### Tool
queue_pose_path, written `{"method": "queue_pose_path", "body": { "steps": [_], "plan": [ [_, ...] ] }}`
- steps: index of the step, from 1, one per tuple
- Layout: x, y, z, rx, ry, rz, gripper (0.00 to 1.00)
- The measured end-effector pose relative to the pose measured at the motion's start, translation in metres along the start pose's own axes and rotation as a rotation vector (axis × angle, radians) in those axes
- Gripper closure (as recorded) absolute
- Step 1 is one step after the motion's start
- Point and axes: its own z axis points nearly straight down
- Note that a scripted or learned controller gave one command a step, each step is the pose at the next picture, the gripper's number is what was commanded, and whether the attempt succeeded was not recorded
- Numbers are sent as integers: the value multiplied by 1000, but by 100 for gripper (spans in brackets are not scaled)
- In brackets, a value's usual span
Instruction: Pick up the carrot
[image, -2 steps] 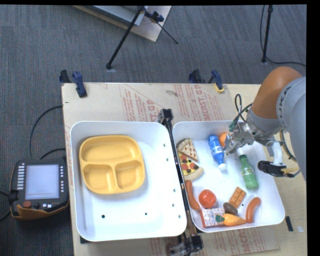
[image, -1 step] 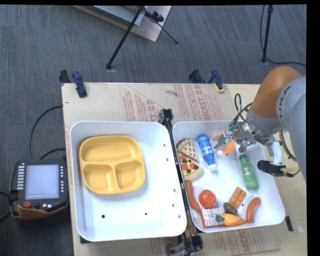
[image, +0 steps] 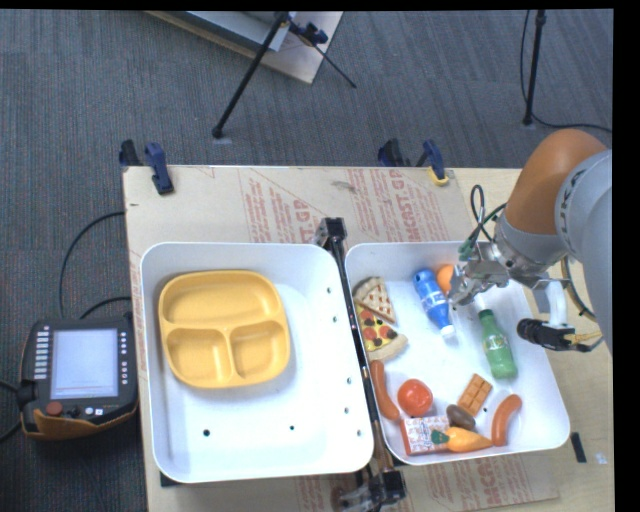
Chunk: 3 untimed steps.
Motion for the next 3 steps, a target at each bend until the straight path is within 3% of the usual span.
{"method": "queue_pose_path", "body": {
  "steps": [1, 2, 3],
  "plan": [
    [1, 0, 0, 0, 0, -1, 0],
    [-12, 3, 11, -15, 14, 311, 0],
    [-11, 2, 5, -7, 8, 300, 100]
  ]
}}
